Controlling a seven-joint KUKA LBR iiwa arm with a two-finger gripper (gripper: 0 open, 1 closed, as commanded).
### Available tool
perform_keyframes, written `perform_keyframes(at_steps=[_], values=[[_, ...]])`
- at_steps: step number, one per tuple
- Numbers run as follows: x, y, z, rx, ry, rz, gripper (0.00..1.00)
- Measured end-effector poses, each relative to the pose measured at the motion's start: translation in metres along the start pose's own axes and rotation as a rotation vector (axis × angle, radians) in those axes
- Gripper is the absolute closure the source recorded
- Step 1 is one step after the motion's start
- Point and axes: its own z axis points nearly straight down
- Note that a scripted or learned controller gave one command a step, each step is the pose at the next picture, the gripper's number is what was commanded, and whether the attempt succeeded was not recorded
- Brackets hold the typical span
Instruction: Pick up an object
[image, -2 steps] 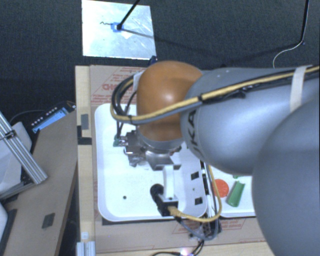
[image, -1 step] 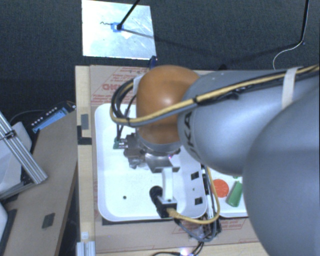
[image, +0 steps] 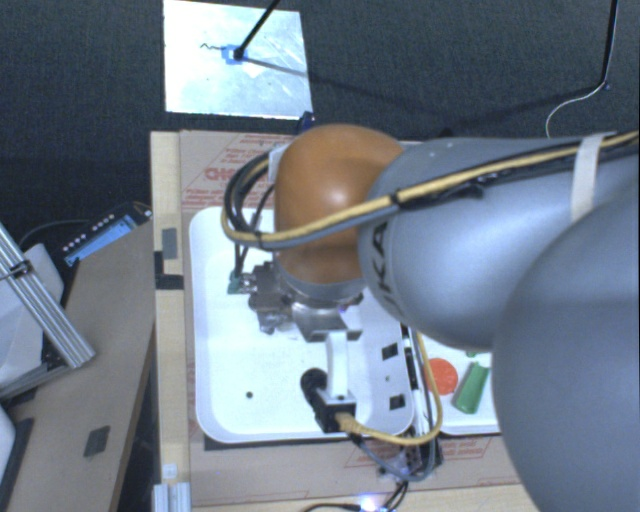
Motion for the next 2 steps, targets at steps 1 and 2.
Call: perform_keyframes(at_steps=[1,2], values=[[0.0000,-0.0004,0.0076,0.002,-0.001,0.000,1.00],[-0.0002,0.0008,0.0039,0.000,0.000,0.001,1.00]])
